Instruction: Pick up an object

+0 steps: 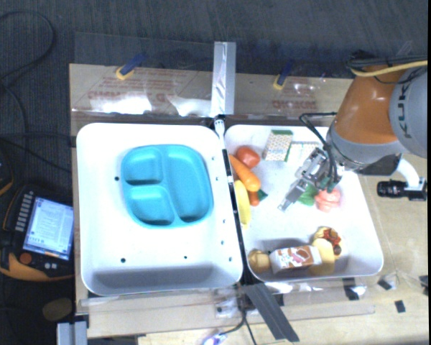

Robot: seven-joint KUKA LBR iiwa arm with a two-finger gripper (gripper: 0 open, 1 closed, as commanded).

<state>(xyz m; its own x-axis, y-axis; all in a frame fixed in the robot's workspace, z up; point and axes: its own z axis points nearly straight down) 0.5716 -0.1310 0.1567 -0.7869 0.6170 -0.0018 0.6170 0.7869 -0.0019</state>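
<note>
Worktop with two white bins; left bin [100, 264] carries a blue divided tray [165, 184]. Right bin [366, 254] carries, along its left wall, an orange carrot [244, 172] with long axis running far-left to near-right, a red tomato [248, 156] and a yellow piece [242, 203]; at the far wall a pale box [278, 146]; at the near wall a bottle [296, 258] lying on its side, long axis left to right. Tool [296, 190] stands mid-bin, angled near-left, over bare floor; finger spread cannot be told and nothing is seen held. Nearest candidate, a pink and green toy [325, 198], lies just right of the tool, orientation unclear. Risk, as judged: closing here catches nothing, or knocks the toy aside
</note>
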